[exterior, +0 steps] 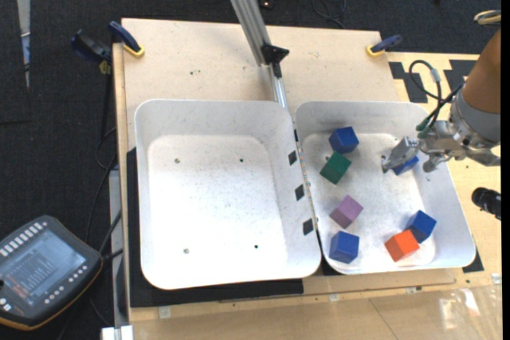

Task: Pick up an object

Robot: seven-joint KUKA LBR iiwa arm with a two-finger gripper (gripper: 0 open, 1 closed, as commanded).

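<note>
My gripper (pixel 411 161) hangs over the upper right part of the right bin (pixel 446 195), reaching in from the right. A small blue block (pixel 407 165) shows between its fingers, and the gripper is shut on it. Loose in the same bin lie a blue cube (pixel 343 139) and a green cube (pixel 335 167) at the upper left. A purple cube (pixel 346 211) sits in the middle. Along the front are another blue cube (pixel 344 245), an orange cube (pixel 402 244) and a third blue cube (pixel 422 224).
The left bin (pixel 151 171) stands beside the right one, their rims meeting in the middle. A slanted metal pole (pixel 243 0) comes down to the bench behind the bins. Clamps (pixel 126 40) grip the back corners. A teach pendant (pixel 40 271) lies at the lower left.
</note>
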